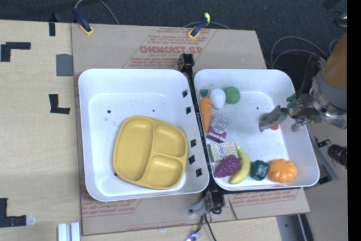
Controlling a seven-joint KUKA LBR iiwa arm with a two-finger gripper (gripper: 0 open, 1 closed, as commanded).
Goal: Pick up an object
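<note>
Two shallow white bins side by side on a cardboard-covered table [113, 48]. In the left white bin [96, 93], a yellow three-compartment plastic tray [150, 151], tilted slightly, near the bin's middle. In the right white bin [254, 87], a cluster along the left wall and near edge: an orange toy carrot [206, 112] lying lengthwise against the divider, a white egg-like ball [218, 97] touching a green round ball [232, 95] at the far left corner, a small printed purple-and-white packet [219, 126] just below them, another flat printed packet [222, 150] nearer still, its print too small to read. Along the near edge, a purple toy grape bunch [227, 166], a yellow toy banana [242, 166] leaning against it, a dark green small object [259, 170] of unclear shape, and an orange toy pumpkin [282, 170] at the near right corner. Reaching in from the right, the grey arm [333, 82], largely cut off by the frame edge, only part of its orange band visible. Above the bin's right side, the gripper [276, 119], blurred and dark; cannot tell whether open or closed. A small red spot [274, 127] just beneath the gripper, too small and half hidden to identify. Nothing visibly held. Blue and yellow clamps [198, 26] at the cardboard's far edge.
</note>
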